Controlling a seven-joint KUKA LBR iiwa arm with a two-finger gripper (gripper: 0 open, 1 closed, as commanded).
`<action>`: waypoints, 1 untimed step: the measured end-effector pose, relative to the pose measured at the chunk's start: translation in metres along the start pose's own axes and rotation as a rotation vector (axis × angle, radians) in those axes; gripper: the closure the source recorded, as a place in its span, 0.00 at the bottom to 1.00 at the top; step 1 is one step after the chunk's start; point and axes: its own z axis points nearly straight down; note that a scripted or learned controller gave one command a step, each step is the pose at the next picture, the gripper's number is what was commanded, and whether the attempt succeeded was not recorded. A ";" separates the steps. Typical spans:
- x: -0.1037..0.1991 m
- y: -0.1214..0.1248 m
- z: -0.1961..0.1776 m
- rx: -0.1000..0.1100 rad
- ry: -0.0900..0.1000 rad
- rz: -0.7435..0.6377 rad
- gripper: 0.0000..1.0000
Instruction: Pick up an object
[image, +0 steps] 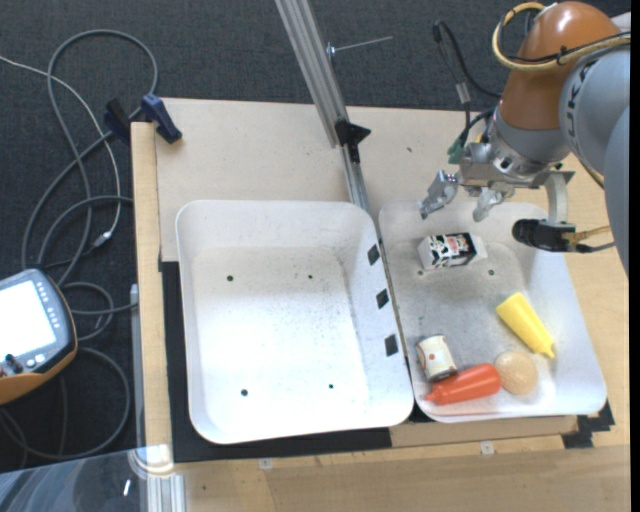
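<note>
My gripper (461, 200) hangs open over the far end of the right bin (570, 320), its two fingers spread with nothing between them. Just below it lies a small black-and-white carton (449, 250) on its side. Nearer the front of the same bin are a yellow wedge (526, 322), a tan round object (517, 372), an orange carrot-shaped object (463, 384) and a small white can with a red band (435, 355).
The left bin (270, 320) sits beside the right one, with black clips along the shared edge. A slanted metal pole (318, 80) rises behind the bins. Cables and a teach pendant (25, 330) lie left of the bench.
</note>
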 end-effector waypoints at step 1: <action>-0.001 0.003 0.043 -0.001 0.000 0.001 0.00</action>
